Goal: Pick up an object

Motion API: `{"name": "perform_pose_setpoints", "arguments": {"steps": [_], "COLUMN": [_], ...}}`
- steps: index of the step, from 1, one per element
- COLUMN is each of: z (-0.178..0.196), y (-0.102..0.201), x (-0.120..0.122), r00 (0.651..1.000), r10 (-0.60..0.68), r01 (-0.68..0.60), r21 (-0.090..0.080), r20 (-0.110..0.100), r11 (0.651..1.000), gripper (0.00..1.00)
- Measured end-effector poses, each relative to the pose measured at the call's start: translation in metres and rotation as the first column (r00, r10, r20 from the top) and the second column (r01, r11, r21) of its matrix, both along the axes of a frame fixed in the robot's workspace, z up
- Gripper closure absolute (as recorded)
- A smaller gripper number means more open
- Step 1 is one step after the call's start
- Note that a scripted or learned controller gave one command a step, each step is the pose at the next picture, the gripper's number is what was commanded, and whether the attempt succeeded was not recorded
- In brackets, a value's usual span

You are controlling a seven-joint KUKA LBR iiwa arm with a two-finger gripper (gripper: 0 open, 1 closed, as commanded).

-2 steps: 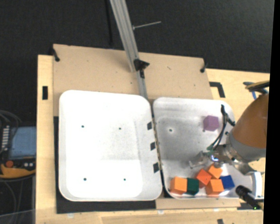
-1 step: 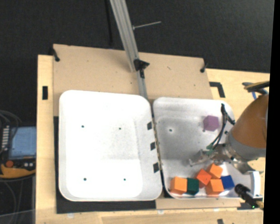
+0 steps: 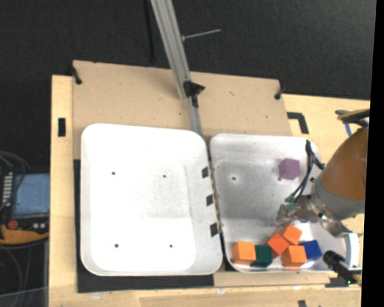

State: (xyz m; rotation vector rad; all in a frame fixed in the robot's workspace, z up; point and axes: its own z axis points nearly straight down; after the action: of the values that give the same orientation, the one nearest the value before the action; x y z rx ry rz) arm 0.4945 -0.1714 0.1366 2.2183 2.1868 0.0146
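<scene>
The right bin (image 3: 249,165) holds a purple block (image 3: 289,168) near its far right side. Along its near edge lie several blocks: an orange one (image 3: 243,251), a dark green one (image 3: 263,255), a red-orange one (image 3: 278,243), two more orange ones (image 3: 292,234) (image 3: 294,255) and a blue one (image 3: 311,249). My gripper (image 3: 290,214) hangs low over the bin's right part, just above the orange cluster, under the grey wrist and orange band (image 3: 345,167). The wrist hides the fingers.
The left bin (image 3: 145,198) lies beside the right one, with small black clips (image 3: 209,199) along the shared edge. A metal pole (image 3: 175,43) slants up from the bench's back. Cables and a blue device (image 3: 29,196) sit off the bench at left.
</scene>
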Motion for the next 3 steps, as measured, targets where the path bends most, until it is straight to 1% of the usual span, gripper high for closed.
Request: {"name": "perform_pose_setpoints", "arguments": {"steps": [1,2,3], "z": [0.064,0.118,0.118], "y": [0.0,-0.002,0.04], "x": [0.005,0.008,0.02], "r00": [1.0,1.0,0.999], "r10": [0.019,0.02,0.022], "r01": [-0.019,-0.02,-0.022], "r21": [0.01,0.01,0.013], "r20": [-0.017,-0.017,-0.023], "r11": [1.0,1.0,1.0], "gripper": [1.0,1.0,1.0]}}
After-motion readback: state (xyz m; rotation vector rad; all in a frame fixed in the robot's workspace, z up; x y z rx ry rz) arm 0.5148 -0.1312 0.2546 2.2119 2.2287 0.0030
